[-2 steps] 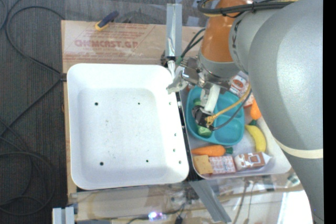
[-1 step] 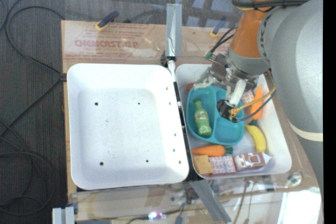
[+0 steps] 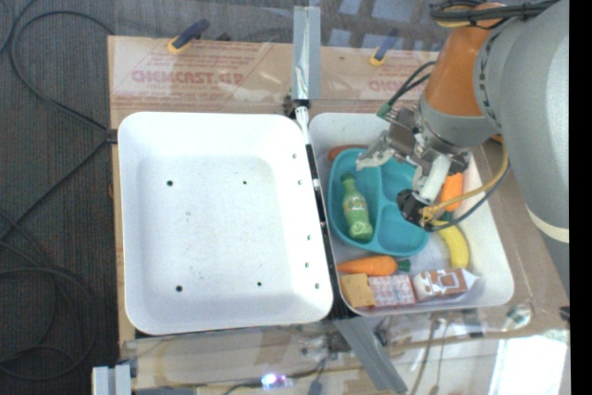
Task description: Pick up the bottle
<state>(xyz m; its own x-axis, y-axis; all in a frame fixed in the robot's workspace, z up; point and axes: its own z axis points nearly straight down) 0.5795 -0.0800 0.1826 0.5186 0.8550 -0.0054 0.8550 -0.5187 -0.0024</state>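
At the near edge of the right bin (image 3: 493,271), small printed packages (image 3: 407,288) lie in a row against the front wall, their labels too small to read. Just behind them lies a carrot (image 3: 367,265), and to its right a banana (image 3: 454,246) whose far end goes under the robot's wrist parts. A teal divided plate (image 3: 388,234) fills the middle of this bin, and the green bottle (image 3: 356,208) lies on its side in the plate's left compartment, cap toward the far wall. The gripper (image 3: 396,154) hangs over the plate's far right part, up and to the right of the bottle and apart from it, with nothing seen in its grasp. Its own body blocks the view, so whether it is spread or closed cannot be told. An orange thing (image 3: 451,190) beside the wrist is partly hidden and hard to name, as is an orange sliver (image 3: 340,153) behind the plate's far rim. The left bin (image 3: 213,217) shows a bare white floor with a few dark dots. Beyond both bins, the arm's orange band (image 3: 460,74) runs off toward the right.
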